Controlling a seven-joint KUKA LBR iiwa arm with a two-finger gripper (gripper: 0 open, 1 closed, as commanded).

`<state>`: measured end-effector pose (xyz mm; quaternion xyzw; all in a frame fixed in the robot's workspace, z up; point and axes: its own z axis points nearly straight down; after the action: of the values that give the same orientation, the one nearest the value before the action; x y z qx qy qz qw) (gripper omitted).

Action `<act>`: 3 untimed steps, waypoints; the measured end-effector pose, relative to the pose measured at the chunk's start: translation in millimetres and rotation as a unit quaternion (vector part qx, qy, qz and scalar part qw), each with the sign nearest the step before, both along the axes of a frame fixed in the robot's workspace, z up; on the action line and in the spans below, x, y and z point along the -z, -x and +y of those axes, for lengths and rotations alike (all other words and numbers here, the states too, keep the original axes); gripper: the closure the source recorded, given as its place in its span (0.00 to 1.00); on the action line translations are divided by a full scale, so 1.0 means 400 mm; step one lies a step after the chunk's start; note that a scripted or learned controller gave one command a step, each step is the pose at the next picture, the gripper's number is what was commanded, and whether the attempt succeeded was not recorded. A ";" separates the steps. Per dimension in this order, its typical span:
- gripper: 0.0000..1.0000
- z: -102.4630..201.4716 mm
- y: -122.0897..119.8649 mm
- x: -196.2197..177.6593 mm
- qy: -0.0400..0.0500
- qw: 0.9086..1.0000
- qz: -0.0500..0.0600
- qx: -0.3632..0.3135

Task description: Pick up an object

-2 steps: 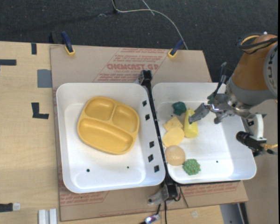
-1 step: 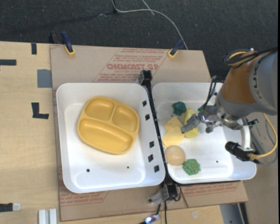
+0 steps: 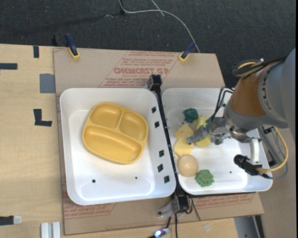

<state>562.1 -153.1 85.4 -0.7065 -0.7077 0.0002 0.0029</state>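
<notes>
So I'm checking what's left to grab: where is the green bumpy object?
The green bumpy object lies in the right bin, near its front edge, just right of the beige ball.

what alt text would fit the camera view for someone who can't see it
A grey robot arm's tool hovers low over yellow pieces in the right bin, beside a teal piece, a beige ball and a green lump. The left bin holds a yellow divided tray.

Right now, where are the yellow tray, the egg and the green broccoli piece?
yellow tray (image 3: 115,132): camera view, centre divider.
egg (image 3: 187,165): camera view, middle of shell.
green broccoli piece (image 3: 204,178): camera view, bumpy top.
</notes>
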 end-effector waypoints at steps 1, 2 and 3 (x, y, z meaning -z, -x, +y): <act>1.00 -0.001 -0.002 -0.024 0.002 1.000 -0.002 0.000; 1.00 -0.008 -0.002 -0.176 0.002 1.000 -0.003 0.000; 1.00 -0.016 -0.001 -0.331 0.003 1.000 -0.004 0.000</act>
<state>562.6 -159.5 217.6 -0.7066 -0.7076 -0.0006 -0.0015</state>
